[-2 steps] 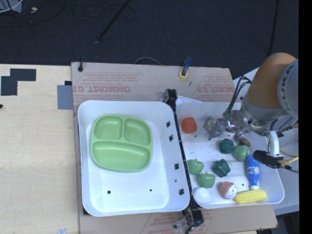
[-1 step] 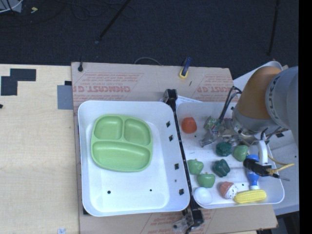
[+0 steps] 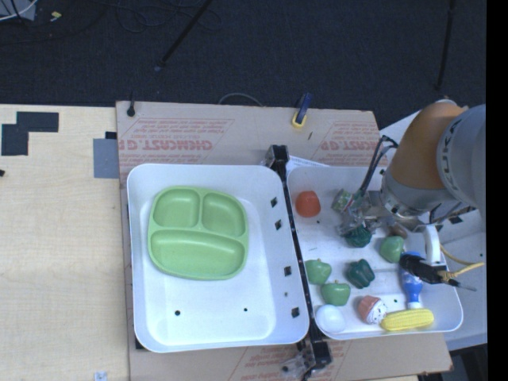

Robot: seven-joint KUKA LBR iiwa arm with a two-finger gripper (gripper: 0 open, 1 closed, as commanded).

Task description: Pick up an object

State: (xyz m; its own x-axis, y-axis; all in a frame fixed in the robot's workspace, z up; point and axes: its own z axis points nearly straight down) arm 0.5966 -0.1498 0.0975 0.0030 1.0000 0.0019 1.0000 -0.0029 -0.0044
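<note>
A dark green pepper lies in the right bin, directly under the gripper; whether it is clenched cannot be told. Close by sit a light green pepper, another dark pepper and a red tomato. The left bin holds a green plate.

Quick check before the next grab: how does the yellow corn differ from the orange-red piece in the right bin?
The yellow corn is long and lies flat along the near rim of the right bin; the orange-red piece is rounder and more compact, sitting toward the far left corner. The corn has a red-and-white item right beside it; the orange-red piece stands apart from its neighbours. Both are small toy foods lying free in the same bin.
</note>
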